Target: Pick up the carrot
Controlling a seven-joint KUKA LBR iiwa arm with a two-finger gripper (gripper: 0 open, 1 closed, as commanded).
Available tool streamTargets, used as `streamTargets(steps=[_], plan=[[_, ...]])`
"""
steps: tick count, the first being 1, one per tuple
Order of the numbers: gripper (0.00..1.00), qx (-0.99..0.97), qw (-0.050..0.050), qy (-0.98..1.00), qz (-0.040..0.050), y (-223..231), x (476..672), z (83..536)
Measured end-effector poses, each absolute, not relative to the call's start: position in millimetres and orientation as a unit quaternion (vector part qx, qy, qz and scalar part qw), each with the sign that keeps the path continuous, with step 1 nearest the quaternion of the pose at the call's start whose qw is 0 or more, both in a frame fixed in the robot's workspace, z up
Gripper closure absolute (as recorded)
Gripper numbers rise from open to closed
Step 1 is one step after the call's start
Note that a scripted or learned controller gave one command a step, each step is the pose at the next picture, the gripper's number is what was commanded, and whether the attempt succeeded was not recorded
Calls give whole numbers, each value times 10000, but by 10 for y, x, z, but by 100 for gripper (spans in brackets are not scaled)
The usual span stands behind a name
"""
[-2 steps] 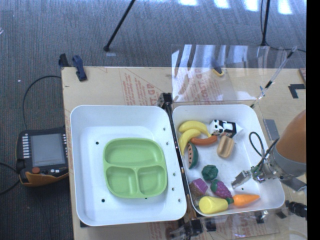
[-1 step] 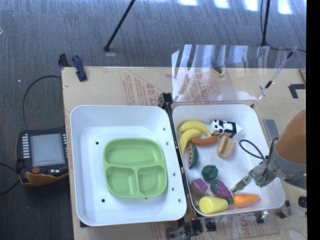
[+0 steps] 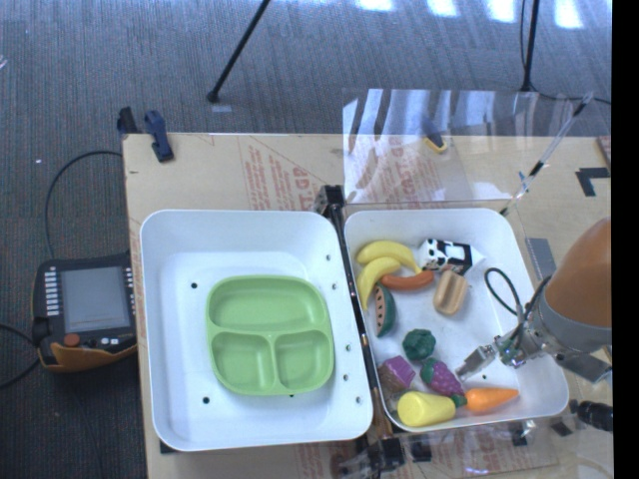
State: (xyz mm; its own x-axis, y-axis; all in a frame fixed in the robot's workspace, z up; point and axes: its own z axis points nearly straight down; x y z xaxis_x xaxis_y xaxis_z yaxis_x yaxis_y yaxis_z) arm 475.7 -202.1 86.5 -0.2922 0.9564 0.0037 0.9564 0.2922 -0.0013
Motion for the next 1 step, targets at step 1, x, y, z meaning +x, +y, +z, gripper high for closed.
streamTargets(steps=[1], plan=[[0, -4705, 22, -8824, -8, -2109, 4761, 866]])
